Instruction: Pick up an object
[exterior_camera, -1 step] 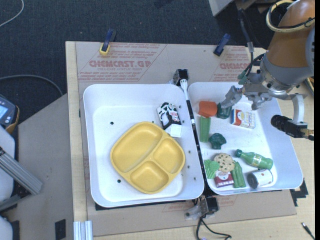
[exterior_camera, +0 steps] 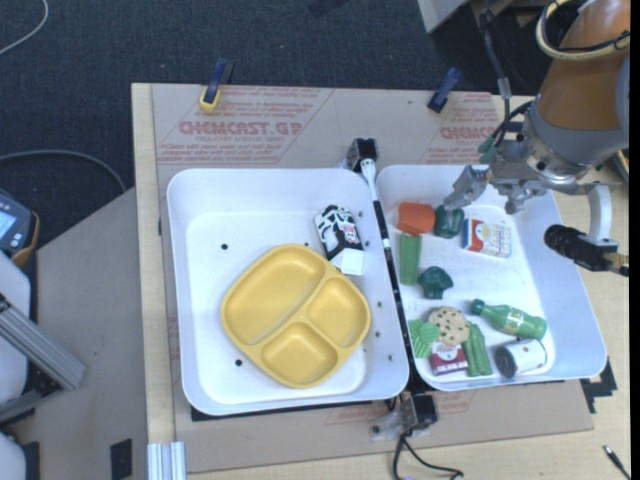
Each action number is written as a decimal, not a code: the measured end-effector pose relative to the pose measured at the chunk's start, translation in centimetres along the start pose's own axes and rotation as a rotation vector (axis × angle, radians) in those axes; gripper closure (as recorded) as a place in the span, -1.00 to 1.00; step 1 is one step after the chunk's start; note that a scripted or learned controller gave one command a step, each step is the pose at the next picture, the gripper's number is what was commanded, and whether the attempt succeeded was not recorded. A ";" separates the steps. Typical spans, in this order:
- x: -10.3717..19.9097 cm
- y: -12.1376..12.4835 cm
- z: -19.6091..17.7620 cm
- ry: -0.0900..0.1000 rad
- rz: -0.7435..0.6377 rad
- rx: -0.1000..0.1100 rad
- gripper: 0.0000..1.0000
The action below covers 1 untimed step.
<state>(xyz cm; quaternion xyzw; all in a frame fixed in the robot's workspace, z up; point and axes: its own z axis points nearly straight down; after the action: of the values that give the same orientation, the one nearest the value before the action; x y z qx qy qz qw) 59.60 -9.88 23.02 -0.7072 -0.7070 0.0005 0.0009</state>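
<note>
Hovering over right bin [exterior_camera: 590, 313], claw [exterior_camera: 487, 196] partly blurred; apparently spread, nothing visibly pinched; arm cropped.

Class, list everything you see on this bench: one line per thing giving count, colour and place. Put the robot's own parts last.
Bins: two, white, side by side on the bench.
Tray: one, yellow, three compartments, left bin.
Carton: one, black and white, left bin, behind the tray.
Block: one, orange, right bin, far left corner.
Stick: one, green, right bin, below the block.
Broccoli: one, dark green, middle of right bin.
Card: one, white with red print, right bin, far side.
Bottle: one, green, right bin, near side.
Cookie: one, tan, right bin, near left corner.
Can: one, white, right bin, near edge.
Clamps: two, blue, bench's far edge.
Arm: one, grey and orange, from the right.
Gripper: one, grey, over the right bin beside the block.
</note>
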 end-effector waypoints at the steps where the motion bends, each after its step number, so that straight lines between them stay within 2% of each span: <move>1: 0.2 -0.1 6.4 0.001 0.000 0.005 -1.00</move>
<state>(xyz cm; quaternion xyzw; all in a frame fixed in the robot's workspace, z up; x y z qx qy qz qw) 59.51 -9.69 16.67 -0.7073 -0.7069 0.0020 0.0032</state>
